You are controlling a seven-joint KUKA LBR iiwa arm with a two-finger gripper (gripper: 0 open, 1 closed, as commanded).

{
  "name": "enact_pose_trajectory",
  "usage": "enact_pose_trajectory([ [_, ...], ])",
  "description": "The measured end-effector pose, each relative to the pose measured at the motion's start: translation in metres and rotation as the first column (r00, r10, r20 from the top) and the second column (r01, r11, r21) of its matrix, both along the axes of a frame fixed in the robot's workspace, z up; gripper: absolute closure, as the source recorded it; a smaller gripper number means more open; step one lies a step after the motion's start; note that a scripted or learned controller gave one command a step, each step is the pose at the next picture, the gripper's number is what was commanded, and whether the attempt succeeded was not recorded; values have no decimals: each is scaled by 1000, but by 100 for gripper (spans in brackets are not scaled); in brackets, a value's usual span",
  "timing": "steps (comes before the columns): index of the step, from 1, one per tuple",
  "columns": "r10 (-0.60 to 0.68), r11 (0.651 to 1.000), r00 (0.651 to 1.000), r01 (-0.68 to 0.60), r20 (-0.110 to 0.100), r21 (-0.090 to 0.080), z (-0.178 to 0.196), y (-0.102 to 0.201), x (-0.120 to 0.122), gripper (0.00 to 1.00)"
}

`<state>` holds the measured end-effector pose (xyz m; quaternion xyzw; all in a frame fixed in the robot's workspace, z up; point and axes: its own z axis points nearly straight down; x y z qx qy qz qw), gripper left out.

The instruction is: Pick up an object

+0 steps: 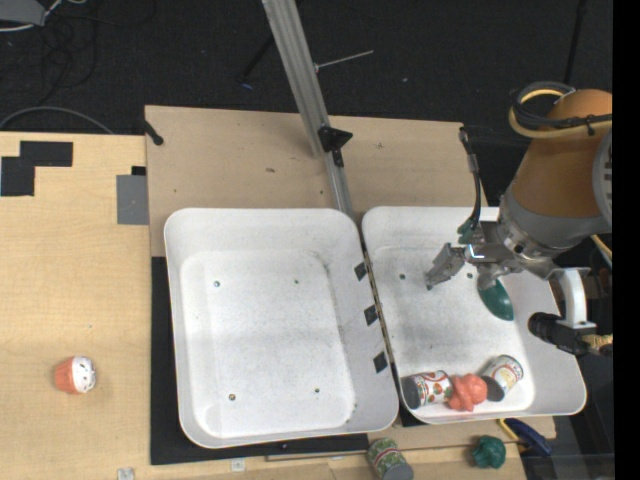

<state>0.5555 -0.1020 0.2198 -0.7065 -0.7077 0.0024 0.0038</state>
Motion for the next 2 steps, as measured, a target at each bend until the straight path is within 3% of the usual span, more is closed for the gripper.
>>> enact_pose_trajectory([
  [1, -3, 1000, 1000, 3, 6, -1, 2, -1, 1, 0],
  [2, -2, 1000, 1000, 2, -1, 0, -62, 1, 0, 0],
])
